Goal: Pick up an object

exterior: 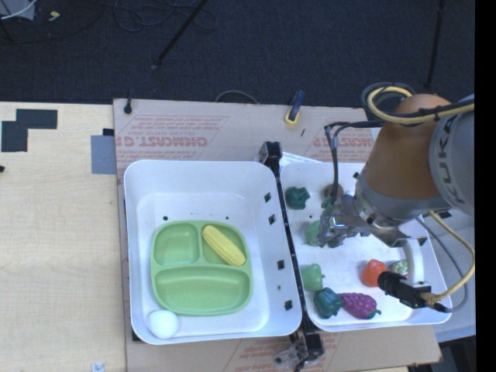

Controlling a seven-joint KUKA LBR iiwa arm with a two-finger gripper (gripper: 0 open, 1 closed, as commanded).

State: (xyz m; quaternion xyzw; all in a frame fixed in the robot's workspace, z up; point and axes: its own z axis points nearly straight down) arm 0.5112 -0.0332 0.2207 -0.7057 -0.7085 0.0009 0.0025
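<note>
Gripper (330,232) low in right bin (346,263), toward its far-left part, arm coming in from the right. Open or closed: can't tell, wrist blocks it. Pale green piece (313,233) just left of gripper, touching or nearly so, can't tell which; not clearly held. Dark green piece (296,198) farther back, near the bin's far-left corner, apart from gripper. Light green piece (311,276) near the left wall, on the near side of gripper. Teal piece (327,303) at the near edge, grapes (359,305) just right of it, touching or almost. Red piece (373,272) right of centre, under the arm, partly hidden. Left bin (201,188) holds a green divided plate (203,293); corn (224,245) lies tilted in the plate's far-right compartment. White ball (163,324) in the left bin's near-left corner, just off the plate.
</note>
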